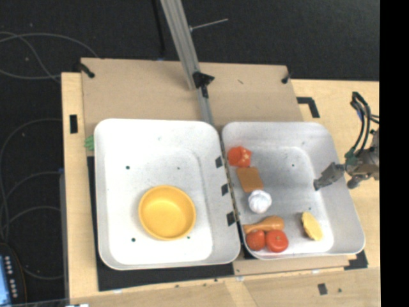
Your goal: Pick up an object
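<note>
The gripper hangs over the right edge of the right bin, reaching in from the bin's right rim. It is small and dark against the white, so I cannot tell whether the jaws are apart or together; nothing visibly sits between them.

All candidate objects lie toward the right bin's left and near walls. A red tomato sits by the left wall, a brown block just below it, and a white ball touching or nearly touching the block. Along the near wall lie an orange carrot, two red pieces and, nearest the gripper, a yellow piece. A yellow bowl sits in the left bin.

The likely trouble is crowding: the carrot and red pieces press together against the wall, so descending jaws could hit a neighbour or the bin wall. The ball may roll away when touched.
</note>
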{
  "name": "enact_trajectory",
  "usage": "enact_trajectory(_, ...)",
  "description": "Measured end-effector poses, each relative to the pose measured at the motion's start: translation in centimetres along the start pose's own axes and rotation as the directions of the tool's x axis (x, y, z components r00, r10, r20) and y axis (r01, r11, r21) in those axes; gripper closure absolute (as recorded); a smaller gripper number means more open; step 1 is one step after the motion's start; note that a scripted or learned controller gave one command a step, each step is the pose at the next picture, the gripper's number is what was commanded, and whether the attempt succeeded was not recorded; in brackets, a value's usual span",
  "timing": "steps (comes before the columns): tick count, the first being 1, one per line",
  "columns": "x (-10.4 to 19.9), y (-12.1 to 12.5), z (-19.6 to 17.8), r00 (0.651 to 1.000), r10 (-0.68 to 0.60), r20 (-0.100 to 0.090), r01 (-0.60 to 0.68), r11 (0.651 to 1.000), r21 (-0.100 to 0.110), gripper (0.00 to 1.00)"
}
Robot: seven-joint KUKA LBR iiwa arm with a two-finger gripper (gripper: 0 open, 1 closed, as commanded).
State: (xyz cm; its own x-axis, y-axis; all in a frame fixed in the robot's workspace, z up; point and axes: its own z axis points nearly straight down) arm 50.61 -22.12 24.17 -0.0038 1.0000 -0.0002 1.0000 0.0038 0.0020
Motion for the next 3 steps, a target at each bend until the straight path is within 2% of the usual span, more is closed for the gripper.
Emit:
enact_trajectory(1,0.0,0.0,0.0,1.000,0.001,0.000,-0.001,1.000,0.000,0.00)
enact_trajectory(3,0.8,-0.5,8.8,1.000,0.004,0.001,-0.004,1.000,0.005,0.00)
